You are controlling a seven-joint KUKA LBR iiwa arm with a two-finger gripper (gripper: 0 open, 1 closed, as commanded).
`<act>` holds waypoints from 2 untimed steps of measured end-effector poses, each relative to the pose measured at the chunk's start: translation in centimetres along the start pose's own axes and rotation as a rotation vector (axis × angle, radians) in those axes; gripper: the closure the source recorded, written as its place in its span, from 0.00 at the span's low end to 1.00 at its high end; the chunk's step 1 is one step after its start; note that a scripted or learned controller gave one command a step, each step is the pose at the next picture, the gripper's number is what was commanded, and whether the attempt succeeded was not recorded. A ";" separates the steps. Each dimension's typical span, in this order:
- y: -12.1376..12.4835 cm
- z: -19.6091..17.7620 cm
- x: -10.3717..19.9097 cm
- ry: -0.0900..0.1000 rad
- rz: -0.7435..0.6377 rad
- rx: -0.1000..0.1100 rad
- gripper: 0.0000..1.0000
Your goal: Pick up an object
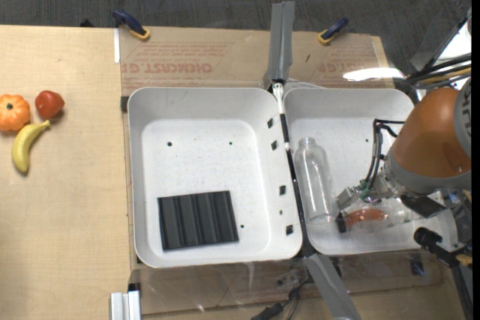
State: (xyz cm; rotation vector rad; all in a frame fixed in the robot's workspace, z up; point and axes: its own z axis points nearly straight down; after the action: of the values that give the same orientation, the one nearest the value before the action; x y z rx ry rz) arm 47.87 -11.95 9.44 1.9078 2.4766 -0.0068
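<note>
A clear plastic bottle [313, 180] lies lengthwise along the left wall of the right bin [337, 112]. Next to its lower end lies a smaller clear item with reddish contents and a dark cap [367, 216], near the bin's front edge. My gripper [361, 196] reaches down into the right bin from the right, just above and touching close to this reddish item. The grey wrist and orange band [435, 139] hide the right part of the bin. A black ribbed rectangular block [197, 219] lies flat in the front of the left bin [202, 112].
The bins meet at a raised divider [283, 154]. On the wooden table at far left lie an orange [13, 113], a red apple [49, 103] and a banana [26, 146]. Clamps [131, 24] hold the cardboard behind the bins.
</note>
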 end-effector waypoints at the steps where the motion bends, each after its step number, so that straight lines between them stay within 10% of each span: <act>1: 0.2 -0.8 -4.1 0.014 0.043 0.006 0.00; 2: -1.3 0.4 -4.4 0.015 0.250 0.009 0.00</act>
State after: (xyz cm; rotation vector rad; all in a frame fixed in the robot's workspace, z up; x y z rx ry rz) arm 47.74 -16.53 9.12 2.2132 2.2315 -0.0006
